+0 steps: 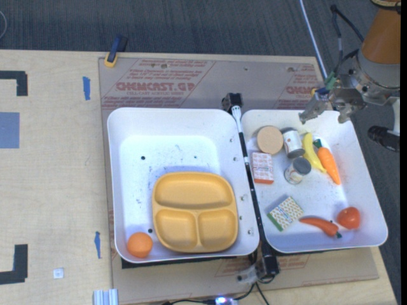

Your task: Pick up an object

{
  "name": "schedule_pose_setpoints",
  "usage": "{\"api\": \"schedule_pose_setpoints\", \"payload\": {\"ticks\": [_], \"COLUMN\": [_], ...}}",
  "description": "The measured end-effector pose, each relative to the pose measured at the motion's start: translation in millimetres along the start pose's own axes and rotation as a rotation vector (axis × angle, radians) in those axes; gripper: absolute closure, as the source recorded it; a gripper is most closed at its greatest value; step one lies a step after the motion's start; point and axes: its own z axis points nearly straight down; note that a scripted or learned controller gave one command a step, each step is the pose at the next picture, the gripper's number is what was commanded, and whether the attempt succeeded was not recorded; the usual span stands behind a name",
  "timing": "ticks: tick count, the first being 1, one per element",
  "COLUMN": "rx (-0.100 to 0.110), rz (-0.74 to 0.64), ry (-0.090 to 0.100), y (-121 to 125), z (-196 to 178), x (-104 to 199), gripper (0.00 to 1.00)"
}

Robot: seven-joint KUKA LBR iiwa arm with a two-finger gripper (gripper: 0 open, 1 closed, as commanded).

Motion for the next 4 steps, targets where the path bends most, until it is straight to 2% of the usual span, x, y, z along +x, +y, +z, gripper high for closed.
{"api": "schedule_pose_setpoints", "payload": {"ticks": [1,2,3,4], "rx": [-0.009,-0.012,-0.011,-0.012], "rz": [0.001,0.002,0.002,0.001], "ry": [-0.001,-0.002,-0.002,-0.004], "y": [-15.7,-15.4,-15.5,-17.1], "z": [150.2,140.4,140.5,158.5], "x": [29.1,29.0,29.1,42.9], "gripper": [0.0,1.0,0.0,0.0]}}
